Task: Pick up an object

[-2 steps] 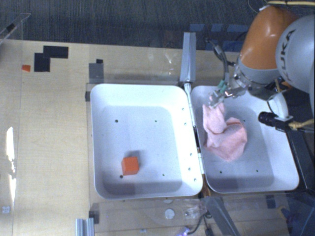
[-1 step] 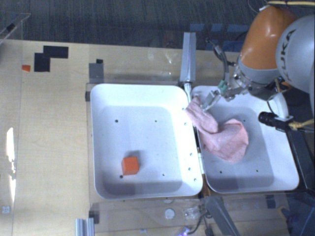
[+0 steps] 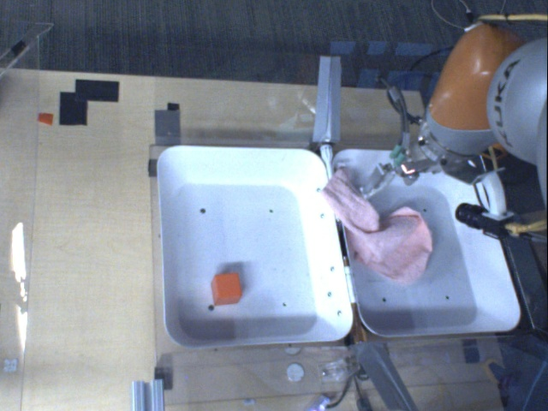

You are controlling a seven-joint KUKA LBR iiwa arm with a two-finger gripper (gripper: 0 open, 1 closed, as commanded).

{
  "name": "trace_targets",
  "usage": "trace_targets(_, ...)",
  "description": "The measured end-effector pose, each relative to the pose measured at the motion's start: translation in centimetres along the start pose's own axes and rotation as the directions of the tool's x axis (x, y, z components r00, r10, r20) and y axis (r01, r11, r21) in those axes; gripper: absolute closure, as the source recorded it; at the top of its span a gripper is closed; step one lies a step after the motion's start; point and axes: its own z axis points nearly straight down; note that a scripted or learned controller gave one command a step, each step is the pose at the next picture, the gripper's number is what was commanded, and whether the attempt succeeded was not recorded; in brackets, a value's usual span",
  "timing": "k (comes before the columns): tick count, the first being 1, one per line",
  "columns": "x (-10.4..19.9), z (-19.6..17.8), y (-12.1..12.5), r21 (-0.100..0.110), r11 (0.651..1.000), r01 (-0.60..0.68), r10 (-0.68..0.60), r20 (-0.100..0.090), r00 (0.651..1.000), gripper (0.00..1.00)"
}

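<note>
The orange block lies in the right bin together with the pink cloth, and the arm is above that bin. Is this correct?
Not quite. The camera view shows the orange block in the left bin, alone. The pink cloth is in the right bin, with the arm above that bin.

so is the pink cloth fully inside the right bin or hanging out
Partly out. Most of the pink cloth lies bunched in the right bin, but one end drapes over the rim toward the left bin.
</note>
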Motion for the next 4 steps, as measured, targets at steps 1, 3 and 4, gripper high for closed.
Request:
trace_targets(1, -2.2, 8.8, -0.6, -0.004, 0.986, 0.169, -0.169, 0.002, 0.986, 0.00)
trace_targets(3, -4.3, 7.5, -1.0, -0.002, 0.991, 0.135, -0.135, 0.002, 0.991, 0.00)
trace_targets(4, -2.6, 9.5, 2.7, -0.008, 0.982, 0.190, -0.190, 0.005, 0.982, 0.00)
